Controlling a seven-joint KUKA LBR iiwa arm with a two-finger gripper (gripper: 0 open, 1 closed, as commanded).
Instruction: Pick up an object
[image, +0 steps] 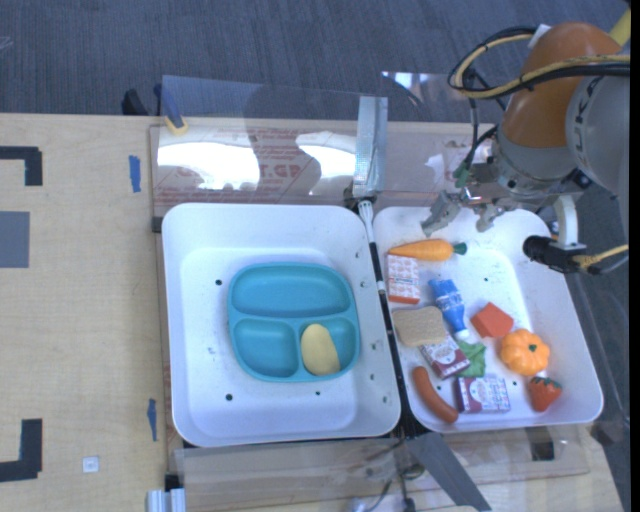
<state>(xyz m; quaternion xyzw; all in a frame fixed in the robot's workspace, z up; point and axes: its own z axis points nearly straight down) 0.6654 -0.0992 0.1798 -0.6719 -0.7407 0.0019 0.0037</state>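
Note:
My gripper hangs over the back edge of the right bin, its two fingers spread apart with nothing between them. An orange carrot lies just below and left of the fingertips. Further down the bin lie a red-and-white carton, a blue bottle, a slice of bread, a red block, a small orange pumpkin, a sausage and a tomato.
The left bin holds a blue divided plate with a yellow lemon-shaped piece in its lower right section. A clear plastic wall stands behind the bins. The arm's orange band looms at the upper right.

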